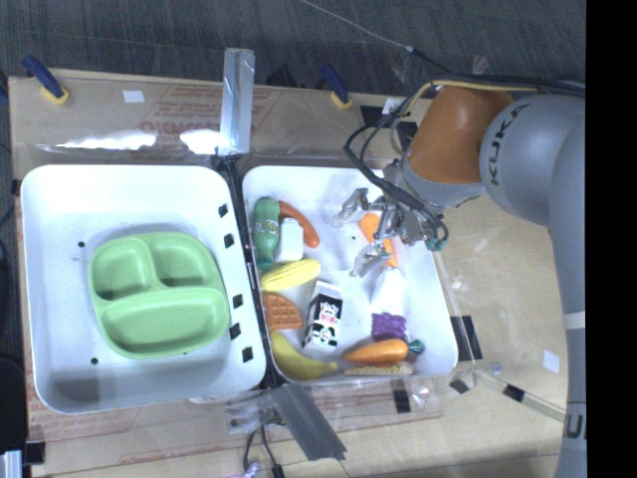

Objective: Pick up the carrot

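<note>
The gripper hung over the right bin, its fingers spread with nothing between them. The carrot lay by that bin's near wall, just below a purple grape bunch and right of a banana, well apart from the gripper.

carrot in right bin (front edge)

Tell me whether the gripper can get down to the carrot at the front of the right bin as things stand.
Probably yes. The carrot lies on top by the front wall, its upper side uncovered. The gripper hovers farther back. The purple item and banana crowd it, so finger room looks tight.
</note>
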Controlling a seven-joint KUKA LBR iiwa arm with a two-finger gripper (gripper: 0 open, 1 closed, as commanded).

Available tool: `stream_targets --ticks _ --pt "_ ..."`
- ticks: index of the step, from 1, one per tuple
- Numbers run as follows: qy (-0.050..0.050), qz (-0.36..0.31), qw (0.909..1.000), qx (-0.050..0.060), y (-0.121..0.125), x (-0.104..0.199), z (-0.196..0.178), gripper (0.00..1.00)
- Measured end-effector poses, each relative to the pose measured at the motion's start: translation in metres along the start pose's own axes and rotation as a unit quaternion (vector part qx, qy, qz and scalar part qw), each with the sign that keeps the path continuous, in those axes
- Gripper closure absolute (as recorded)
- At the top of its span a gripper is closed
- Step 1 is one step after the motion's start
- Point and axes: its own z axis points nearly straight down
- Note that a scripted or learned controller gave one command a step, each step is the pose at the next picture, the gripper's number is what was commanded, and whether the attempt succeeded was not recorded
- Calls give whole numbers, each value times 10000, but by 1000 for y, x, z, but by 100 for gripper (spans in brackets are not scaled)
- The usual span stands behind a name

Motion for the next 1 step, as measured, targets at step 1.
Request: stream_targets --ticks 1 --pt "-22 -28 10000 9 1 -2 -11 100"
